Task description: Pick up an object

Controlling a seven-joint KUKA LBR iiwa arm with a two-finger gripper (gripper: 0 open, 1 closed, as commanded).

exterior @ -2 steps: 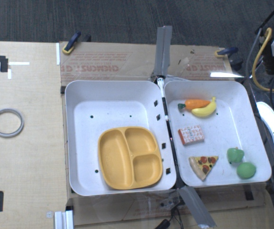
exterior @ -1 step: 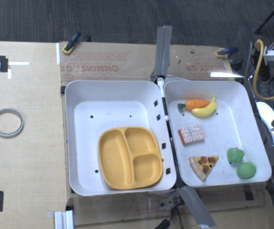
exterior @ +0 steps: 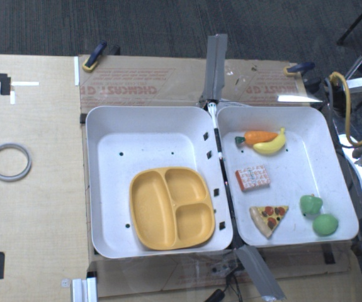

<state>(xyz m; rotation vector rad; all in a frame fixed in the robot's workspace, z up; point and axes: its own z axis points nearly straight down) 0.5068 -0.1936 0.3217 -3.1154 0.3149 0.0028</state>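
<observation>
The gripper's jaw state cannot be told. The left bin (exterior: 105, 168) carries a yellow divided plate (exterior: 171, 207) toward its near edge. In the right bin (exterior: 332, 162), a carrot (exterior: 259, 136) touches a banana (exterior: 271, 145) at the far edge; a patterned block (exterior: 252, 178) lies centrally; a pizza slice (exterior: 269, 219) sits at the near edge; two green items (exterior: 319, 216), hard to identify, occupy the near right corner.

bench (exterior: 36, 187): light wood, left half of frame | two white bins side by side: left bin (exterior: 102, 168) at centre, right bin (exterior: 332, 162) at right | tape roll (exterior: 8, 162) at left edge | cardboard sheet (exterior: 143, 83) along upper centre, under bins
</observation>
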